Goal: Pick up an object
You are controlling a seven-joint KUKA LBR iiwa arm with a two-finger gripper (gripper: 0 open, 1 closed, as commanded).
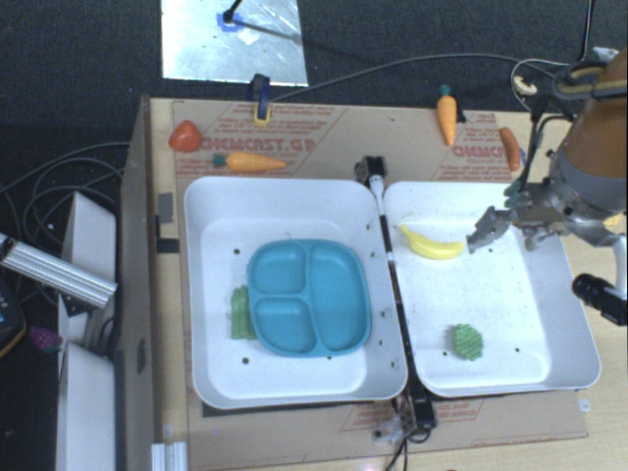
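The banana lies just left of the gripper, its long axis running left-right toward the fingers, which stand open and hold nothing.

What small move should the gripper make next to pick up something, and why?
Probably a short move left and down onto the banana. The gripper hangs just beside the banana's right end in the right bin, with nothing between its fingers. The green bumpy object lies farther off, near the bin's front.
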